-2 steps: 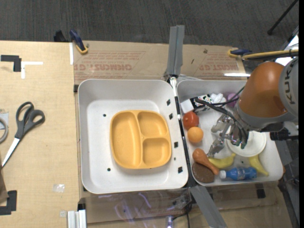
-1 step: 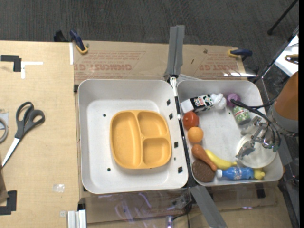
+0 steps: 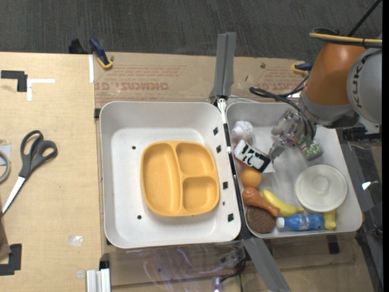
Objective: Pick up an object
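The objects for picking lay in the right bin point(image 3: 349, 163), where the tool point(image 3: 285, 135) hung low over the bin's rear half. Whether its fingers stood apart or together could not be determined, and nothing was seen between them.

Just left of and below the tool lay a black-and-white card point(image 3: 252, 156) bearing bold white figures, not legible with certainty. A crumpled white item point(image 3: 242, 128) lay further left, near the bin's rear left corner. A small greenish speckled object point(image 3: 312, 150) sat just right of the tool. Nearer the camera than the tool were an orange ball point(image 3: 250, 177), a white round lid or bowl point(image 3: 320, 186), a drumstick-shaped toy point(image 3: 260, 200), a yellow banana point(image 3: 282, 203), a brown round piece point(image 3: 261, 221) and a blue bottle with white cap point(image 3: 301, 222) lying on its side.

The left bin point(image 3: 115, 163), well to the tool's left, held a yellow divided plate point(image 3: 180, 178).

Behind the bins lay cardboard point(image 3: 158, 81) with red printing, seen reversed and unreadable. Scissors point(image 3: 29, 160) rested on the desk point(image 3: 48, 224), far left of the tool.
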